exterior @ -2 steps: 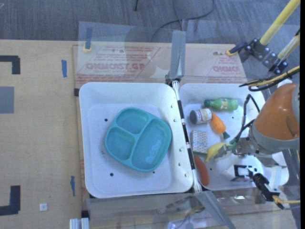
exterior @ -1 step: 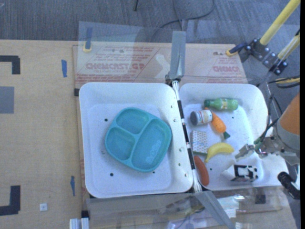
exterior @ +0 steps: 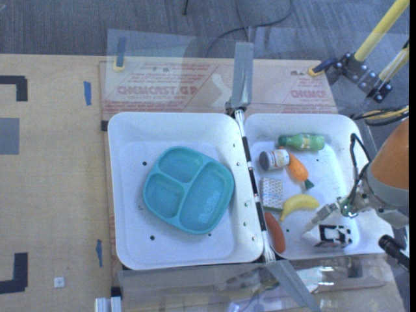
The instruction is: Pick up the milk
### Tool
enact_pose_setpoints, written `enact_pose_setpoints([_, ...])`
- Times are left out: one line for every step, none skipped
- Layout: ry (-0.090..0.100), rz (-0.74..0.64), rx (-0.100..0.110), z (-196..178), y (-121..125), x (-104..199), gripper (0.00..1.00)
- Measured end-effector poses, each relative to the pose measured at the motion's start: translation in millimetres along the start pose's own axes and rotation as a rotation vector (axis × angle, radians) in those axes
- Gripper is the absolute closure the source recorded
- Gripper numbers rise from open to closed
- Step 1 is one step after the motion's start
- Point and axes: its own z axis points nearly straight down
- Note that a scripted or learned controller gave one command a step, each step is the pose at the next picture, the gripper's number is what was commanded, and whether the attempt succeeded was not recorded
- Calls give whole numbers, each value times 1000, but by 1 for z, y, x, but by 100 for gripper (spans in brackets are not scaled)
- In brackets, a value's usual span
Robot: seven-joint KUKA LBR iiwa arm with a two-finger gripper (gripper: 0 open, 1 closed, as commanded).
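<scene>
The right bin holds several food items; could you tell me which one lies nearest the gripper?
The black-and-white milk carton, at the bin's near right corner just below the gripper. The banana is next closest; the carrot and green bottle lie farther back.

I see a bright, even light over the bench. The two white bins (exterior: 123, 174) look very bright, almost washed out. The teal plate (exterior: 188, 188) makes just a thin, soft shadow. The clear plastic sheet (exterior: 162, 67) at the top shines with pale glare. The picture is a bit soft, and the orange arm (exterior: 398, 158) at the right edge looks blurry.
</scene>
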Motion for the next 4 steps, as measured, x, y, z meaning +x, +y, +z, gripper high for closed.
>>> enact_pose_setpoints([0,61,1,-113,12,35,0])
enact_pose_setpoints([-6,-72,-9,1,16,39,0])
enact_pose_setpoints([-5,-122,-6,1,38,33,0])
enact_pose_setpoints([-5,-128,-7,1,4,6,0])
